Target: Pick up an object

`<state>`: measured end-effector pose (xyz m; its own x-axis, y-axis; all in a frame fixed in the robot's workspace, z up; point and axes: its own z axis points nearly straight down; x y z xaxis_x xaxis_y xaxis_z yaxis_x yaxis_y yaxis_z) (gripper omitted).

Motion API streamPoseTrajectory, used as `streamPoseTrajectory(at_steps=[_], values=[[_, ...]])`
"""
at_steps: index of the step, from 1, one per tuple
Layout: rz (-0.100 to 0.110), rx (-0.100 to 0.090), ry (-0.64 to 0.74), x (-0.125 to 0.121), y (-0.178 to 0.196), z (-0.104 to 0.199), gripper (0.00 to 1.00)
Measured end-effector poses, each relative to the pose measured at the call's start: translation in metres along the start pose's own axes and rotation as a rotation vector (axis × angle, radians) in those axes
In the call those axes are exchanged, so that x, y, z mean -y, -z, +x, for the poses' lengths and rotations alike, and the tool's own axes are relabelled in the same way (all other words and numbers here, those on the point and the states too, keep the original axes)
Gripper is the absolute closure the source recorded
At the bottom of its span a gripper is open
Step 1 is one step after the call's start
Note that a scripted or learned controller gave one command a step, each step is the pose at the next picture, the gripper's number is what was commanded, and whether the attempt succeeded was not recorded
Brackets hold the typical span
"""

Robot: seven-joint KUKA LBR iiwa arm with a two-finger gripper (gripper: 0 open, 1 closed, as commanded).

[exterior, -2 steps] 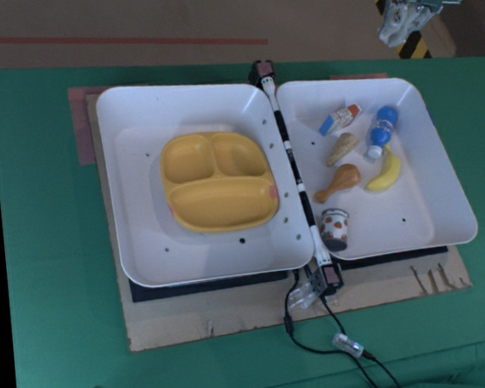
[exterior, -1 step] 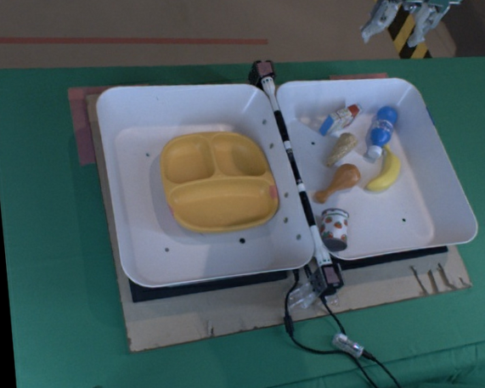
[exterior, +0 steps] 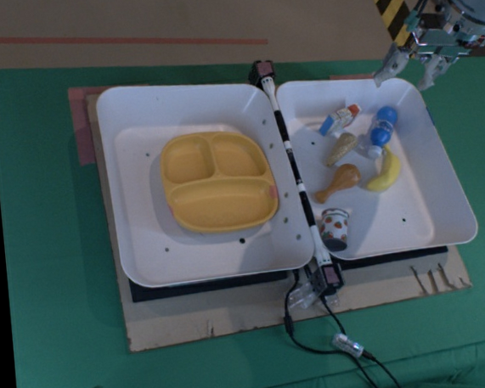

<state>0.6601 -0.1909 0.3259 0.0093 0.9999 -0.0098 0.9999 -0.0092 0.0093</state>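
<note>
Toys sit clustered in the right bin (exterior: 449, 212), toward its left half: a small tube (exterior: 340, 119) with a red cap at the top, a blue-capped bottle (exterior: 379, 129) just right of it, an ice-cream cone (exterior: 340, 148) below the tube, a drumstick (exterior: 338, 181) under that, a banana (exterior: 385, 173) beside the drumstick on its right, and a spotted cup (exterior: 334, 227) lying nearest the front, close to the divider. The gripper (exterior: 408, 69) hangs above the bin's far right corner, well apart from all of them, its fingers spread wide with nothing between them. The left bin (exterior: 132, 199) holds a yellow divided tray (exterior: 217, 181) in its middle. Both bins rest on cardboard (exterior: 237, 317) over a green cloth (exterior: 52, 250).
</note>
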Motion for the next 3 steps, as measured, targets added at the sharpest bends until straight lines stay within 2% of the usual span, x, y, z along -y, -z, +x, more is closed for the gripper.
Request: streamPoseTrajectory(at_steps=[1, 2, 3], values=[[-0.005, -0.002, 0.003, 0.020, -0.128, 0.003, 0.00], [-0.015, 0.002, -0.001, 0.018, -0.111, 0.000, 1.00], [-0.006, -0.005, 0.005, 0.017, 0.002, 0.052, 1.00]])
